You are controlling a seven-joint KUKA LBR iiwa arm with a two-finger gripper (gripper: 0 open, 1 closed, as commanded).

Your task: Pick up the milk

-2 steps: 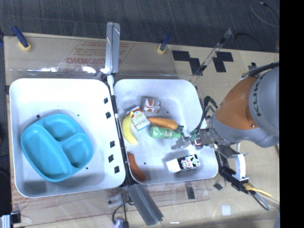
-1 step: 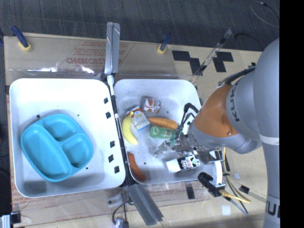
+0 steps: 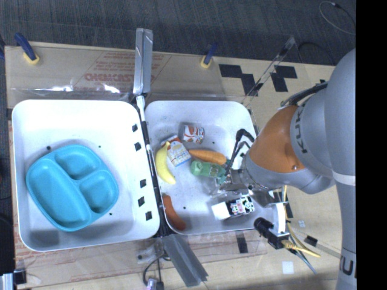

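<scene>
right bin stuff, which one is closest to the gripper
The white carton with black spots, lying at the bin's near right. It sits just below the gripper. The green item is next closest; banana and hot dog lie farther left.

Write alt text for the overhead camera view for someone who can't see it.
A grey robot arm with an orange band reaches from the right into the right bin, its end effector low beside a milk carton. That bin also holds a banana, carrot, green item, sausage and two small packages. The left bin holds a blue divided plate.
</scene>
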